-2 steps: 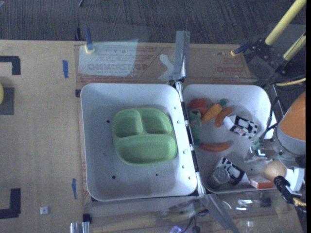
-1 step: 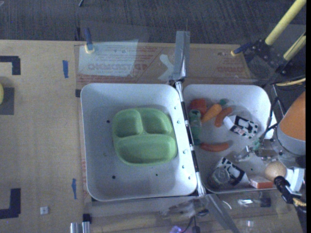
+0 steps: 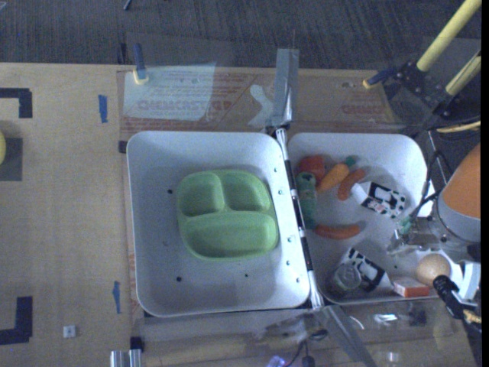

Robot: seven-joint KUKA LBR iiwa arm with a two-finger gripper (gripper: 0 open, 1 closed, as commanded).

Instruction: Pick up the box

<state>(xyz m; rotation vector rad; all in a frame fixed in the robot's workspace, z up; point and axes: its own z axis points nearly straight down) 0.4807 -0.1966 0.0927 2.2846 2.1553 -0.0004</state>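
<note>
Over the right bin's (image 3: 416, 153) edge the arm (image 3: 466, 197) hangs — fingers' state unclear; box (image 3: 384, 199) lies apart.

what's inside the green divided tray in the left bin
The green tray sits in the left bin with all three compartments visible and nothing in them. The bin floor beneath the tray is covered.

- The arm (image 3: 467, 197) is cut off by the right edge.
- The gripper (image 3: 416, 239) is blurred; its fingers can't be made out.
- A yellow thing (image 3: 2, 149) is cut by the left edge.
</note>
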